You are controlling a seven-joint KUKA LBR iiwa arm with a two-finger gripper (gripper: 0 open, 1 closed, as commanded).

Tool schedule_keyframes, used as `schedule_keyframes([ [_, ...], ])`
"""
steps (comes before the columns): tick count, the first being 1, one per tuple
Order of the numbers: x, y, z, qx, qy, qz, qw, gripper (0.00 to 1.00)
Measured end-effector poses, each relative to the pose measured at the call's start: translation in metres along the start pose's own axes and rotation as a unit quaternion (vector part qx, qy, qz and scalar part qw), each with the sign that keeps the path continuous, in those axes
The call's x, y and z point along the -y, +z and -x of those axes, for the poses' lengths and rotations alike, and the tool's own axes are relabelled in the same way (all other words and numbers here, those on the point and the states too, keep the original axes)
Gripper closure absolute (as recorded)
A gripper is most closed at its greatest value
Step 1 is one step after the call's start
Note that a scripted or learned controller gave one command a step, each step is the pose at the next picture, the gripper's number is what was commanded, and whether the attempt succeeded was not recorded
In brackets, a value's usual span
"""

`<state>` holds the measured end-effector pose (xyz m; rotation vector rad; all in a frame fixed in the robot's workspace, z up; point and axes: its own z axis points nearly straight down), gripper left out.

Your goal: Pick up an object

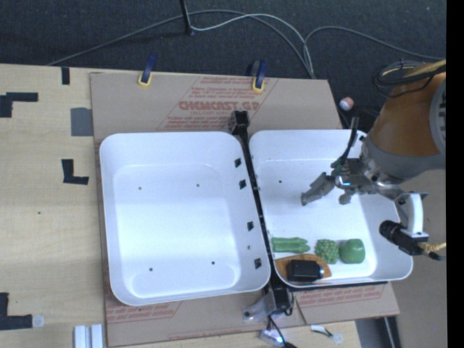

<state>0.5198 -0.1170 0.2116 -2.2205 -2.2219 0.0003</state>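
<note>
My gripper [328, 194] hangs over the middle of the right bin [290, 151], open, with nothing between its fingers. One grey finger [315, 192] points left and the other sits near the wrist. Along the bin's front edge, well below the gripper, lie a long green pod [290, 244], a bumpy green broccoli-like piece [327, 250] and a rounded green block [352, 251]. A black object [305, 270] rests on a flat orange piece [321, 268] at the front rim. The gripper touches none of them.
The left bin [174, 223] stands beside the right one, joined by a black divider [246, 180]. Both rest on cardboard [210, 107] held by clamps [147, 72]. Cables [275, 27] run across the dark floor behind. The arm's orange band [406, 122] looms at the right.
</note>
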Motion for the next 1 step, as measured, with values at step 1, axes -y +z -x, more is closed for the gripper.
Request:
schedule_keyframes([
  [1, 0.0193, 0.0279, 0.0548, 0.000, 0.003, -0.001, 1.0000, 0.00],
])
